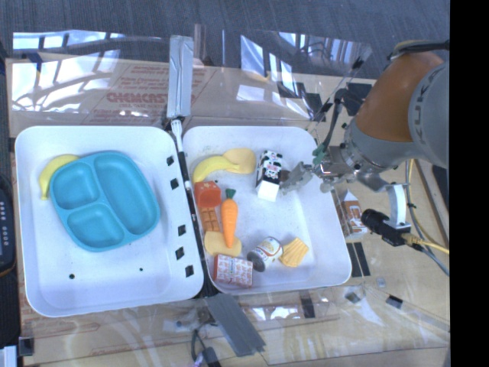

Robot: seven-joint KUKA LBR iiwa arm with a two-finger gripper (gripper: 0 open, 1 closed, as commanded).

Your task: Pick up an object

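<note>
The milk carton (pixel 268 174), a small black-and-white cow-patterned box, is the thing nearest the gripper (pixel 296 178), so it looks like the likeliest pick. It stands in the upper middle of the right bin (pixel 321 232), tipped a little, its white lower end pointing down the view. It reads as a light, stiff toy with flat sides; those two flat faces are the place to pinch it, about halfway up, since the printed surface is probably smooth and a grip near an end might let it swivel or squirt out.

The gripper sits just right of the carton, close beside it or perhaps touching its edge; whether its fingers are spread or closed I cannot tell, and nothing is visibly between them.

Left of the carton lies a banana (pixel 215 165), with a pale yellow piece (pixel 240 159) at its right tip. Below and left of the carton are a red block (pixel 207 195) and a carrot (pixel 228 215), then a can (pixel 233 270), a small jar (pixel 267 251) and a yellow wedge (pixel 295 251) further down. These lie apart from the carton, so a sideways pinch has room.

Far left of the carton, in the left bin (pixel 30 274), rests a blue tray (pixel 105 199) with a second banana (pixel 50 172) at its edge.
</note>
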